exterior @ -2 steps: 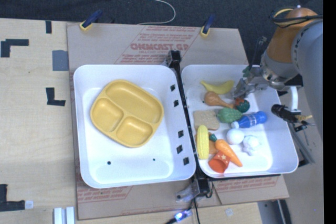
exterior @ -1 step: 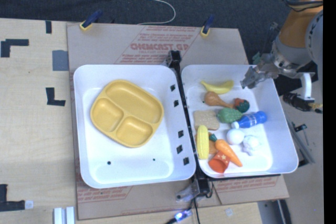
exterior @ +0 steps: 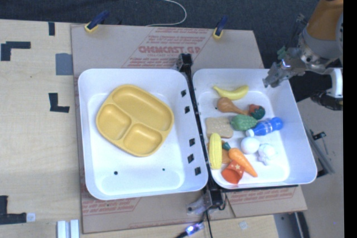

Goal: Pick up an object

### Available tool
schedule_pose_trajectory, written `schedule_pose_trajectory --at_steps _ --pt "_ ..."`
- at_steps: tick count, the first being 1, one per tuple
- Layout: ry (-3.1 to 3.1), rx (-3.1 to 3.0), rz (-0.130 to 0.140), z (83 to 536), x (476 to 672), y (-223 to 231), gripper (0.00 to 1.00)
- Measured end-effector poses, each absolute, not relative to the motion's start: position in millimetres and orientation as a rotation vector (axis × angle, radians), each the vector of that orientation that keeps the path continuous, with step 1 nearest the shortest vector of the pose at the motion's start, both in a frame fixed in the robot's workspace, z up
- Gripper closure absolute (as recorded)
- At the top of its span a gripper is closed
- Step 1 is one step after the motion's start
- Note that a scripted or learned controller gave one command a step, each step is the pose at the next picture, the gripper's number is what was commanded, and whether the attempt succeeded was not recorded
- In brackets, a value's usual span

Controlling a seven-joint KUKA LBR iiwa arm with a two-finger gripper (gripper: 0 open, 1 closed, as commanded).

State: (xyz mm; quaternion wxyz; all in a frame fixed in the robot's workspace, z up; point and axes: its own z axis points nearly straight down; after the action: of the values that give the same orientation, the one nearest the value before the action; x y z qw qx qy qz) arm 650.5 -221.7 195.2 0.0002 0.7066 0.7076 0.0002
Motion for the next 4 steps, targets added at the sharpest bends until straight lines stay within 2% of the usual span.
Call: schedule_pose_trajectory --at_steps 1,4 --pt "2.224 2.219 0.001 225 651.5 -221 1.00" --pt "2.232 2.219 -0.005 201 603.9 -60 1.00"
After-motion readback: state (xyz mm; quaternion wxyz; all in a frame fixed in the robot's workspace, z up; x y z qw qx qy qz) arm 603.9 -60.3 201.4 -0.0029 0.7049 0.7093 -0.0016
